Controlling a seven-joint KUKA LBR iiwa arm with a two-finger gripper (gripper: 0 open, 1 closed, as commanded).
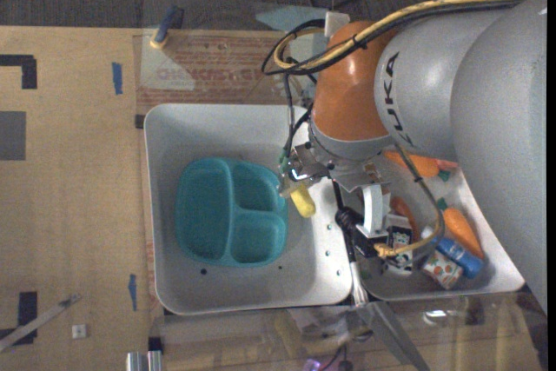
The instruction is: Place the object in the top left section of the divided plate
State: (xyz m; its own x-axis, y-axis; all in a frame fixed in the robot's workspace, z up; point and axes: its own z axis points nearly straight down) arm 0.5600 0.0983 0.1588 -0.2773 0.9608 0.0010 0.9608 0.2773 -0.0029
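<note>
Gripper point(295, 183) of mine is hanging over the left bin point(165, 135), just off the right rim of the teal divided plate point(230, 211). A yellow object point(302, 202) is sitting right at its tip, and it looks to be lying between my fingers, though the wrist is hiding the contact; I cannot tell whether they are pressing on it or merely standing around it. The yellow piece is hovering beside the plate's right edge, outside all three sections, with its lower end pointing down toward the bin floor.

The plate is lying flat in the middle of the left bin, one long section on its left and two smaller ones on its right.

My grey arm point(469, 91) with its orange band point(347, 91) is reaching in from the right and covering much of the right bin point(495, 274). In that bin I am seeing orange carrot-like pieces point(460, 230), a small blue item point(459, 256) and a white patterned cube point(441, 272), all lying close together.
</note>
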